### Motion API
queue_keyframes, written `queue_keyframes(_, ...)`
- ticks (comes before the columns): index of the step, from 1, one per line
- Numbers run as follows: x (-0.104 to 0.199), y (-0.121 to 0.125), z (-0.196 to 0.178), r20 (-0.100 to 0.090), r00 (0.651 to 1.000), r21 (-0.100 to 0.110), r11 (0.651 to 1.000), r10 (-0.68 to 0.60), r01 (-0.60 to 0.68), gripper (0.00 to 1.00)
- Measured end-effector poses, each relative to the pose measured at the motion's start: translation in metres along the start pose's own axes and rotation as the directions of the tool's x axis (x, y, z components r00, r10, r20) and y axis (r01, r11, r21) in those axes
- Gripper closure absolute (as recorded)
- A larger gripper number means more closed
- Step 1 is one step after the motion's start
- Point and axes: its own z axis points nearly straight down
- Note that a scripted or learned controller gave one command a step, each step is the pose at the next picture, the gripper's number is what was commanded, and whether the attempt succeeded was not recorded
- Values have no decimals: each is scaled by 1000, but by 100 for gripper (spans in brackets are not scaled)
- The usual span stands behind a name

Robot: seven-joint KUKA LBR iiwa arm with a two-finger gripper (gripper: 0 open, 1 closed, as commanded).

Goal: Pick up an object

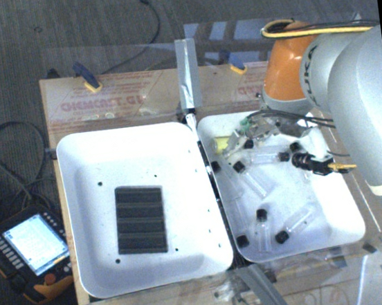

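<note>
The right bin point(341, 230) holds several clear plastic vials with black caps, among them one near the middle point(254, 183), one at the front point(295, 225) and one with its cap at the front left point(242, 240). A small yellow-green piece point(221, 142) lies at the bin's far left corner. My gripper point(254, 129) hangs low over the far end of this bin, just right of the yellow-green piece and above the nearest vials. A black ribbed rectangular block point(141, 219) lies flat in the left bin point(81, 163).
The big grey arm with its orange band point(289, 72) covers the right bin's far right side. A black and yellow connector point(311, 162) sticks out below the wrist. A teach pendant point(29, 246) lies on the floor to the left. Blue clamps point(87, 77) hold the back board.
</note>
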Motion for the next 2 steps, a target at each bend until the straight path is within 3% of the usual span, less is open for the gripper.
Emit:
queue_keyframes(1,0,-1,-8,-2,1000,3,1000,0,0,100)
queue_keyframes(2,0,0,-8,-1,1000,1,1000,0,0,0)
